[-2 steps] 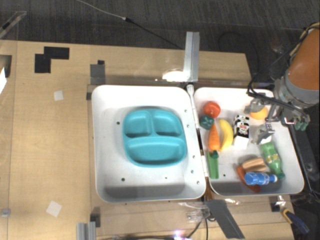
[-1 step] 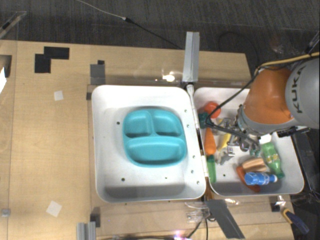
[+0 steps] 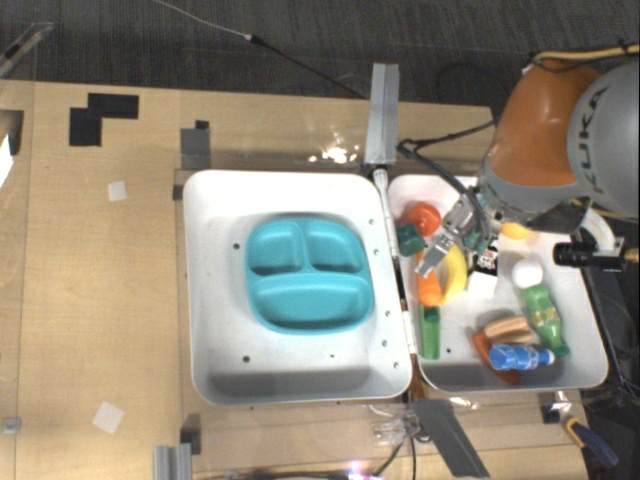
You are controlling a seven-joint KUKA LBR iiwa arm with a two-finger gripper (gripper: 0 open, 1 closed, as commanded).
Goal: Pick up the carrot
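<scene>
1. Nearest the camera, along the front edge of the surface (image 3: 90, 298), sit metal brackets and a grey clamp (image 3: 450, 446) below the seam between the two bins.
2. Left bin (image 3: 215, 368) holds a teal divided plate (image 3: 305, 273) at its middle.
3. Right bin (image 3: 590, 363) is crowded: a blue bottle (image 3: 520, 358) and a brown bun-like item (image 3: 508, 326) lie near its front edge, a green bottle (image 3: 540, 313) stands beside them, and a white round piece (image 3: 527, 271) lies behind that.
4. By the right bin's left wall lie a green stick (image 3: 430, 333), a red-orange ball (image 3: 422, 216) and a small teal block (image 3: 409, 238).
5. Carrot (image 3: 430, 288), orange, lies near that left wall, touching a yellow banana (image 3: 455, 271) on its right.
6. End effector (image 3: 445, 246) hangs just above the carrot and banana; whether its fingers are open or closed, I cannot tell.
7. Grey arm with its orange band (image 3: 535, 128) fills the far right corner.
8. Pale wood surface carries black squares (image 3: 100, 116) at its far left corner; dark carpet (image 3: 250, 8) lies beyond.
</scene>
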